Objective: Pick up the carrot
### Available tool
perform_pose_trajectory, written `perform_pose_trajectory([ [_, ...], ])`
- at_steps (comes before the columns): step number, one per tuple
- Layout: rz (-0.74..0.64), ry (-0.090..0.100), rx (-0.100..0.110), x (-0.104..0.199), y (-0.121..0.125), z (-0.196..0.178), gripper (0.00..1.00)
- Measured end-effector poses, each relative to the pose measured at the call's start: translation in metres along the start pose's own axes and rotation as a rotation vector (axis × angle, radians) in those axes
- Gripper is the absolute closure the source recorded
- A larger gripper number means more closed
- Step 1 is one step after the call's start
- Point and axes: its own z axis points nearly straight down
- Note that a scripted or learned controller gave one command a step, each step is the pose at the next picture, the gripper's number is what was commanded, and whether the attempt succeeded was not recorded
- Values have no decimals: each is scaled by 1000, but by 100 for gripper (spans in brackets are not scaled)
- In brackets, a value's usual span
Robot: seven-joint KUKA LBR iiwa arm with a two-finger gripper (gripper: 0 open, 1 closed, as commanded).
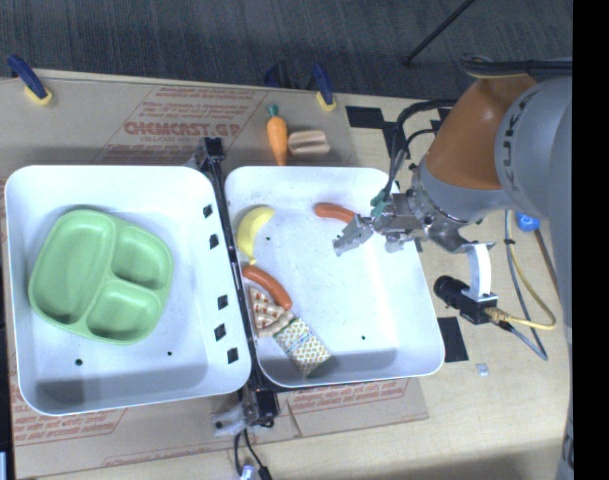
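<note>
The carrot lies on the counter, outside the bins, just behind the back rim of the right bin and beside a small hot dog bun. Its long axis runs from front to back, with the green top pointing away. The tool hangs over the right bin near a small sausage; if it is open or closed, I cannot tell. The carrot lies to the left and further back from the tool, so the arm must probably travel over the rim.
</note>
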Motion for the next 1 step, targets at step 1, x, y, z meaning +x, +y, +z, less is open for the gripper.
perform_pose_trajectory([
  [1,59,1,2,57,9,113,0],
])
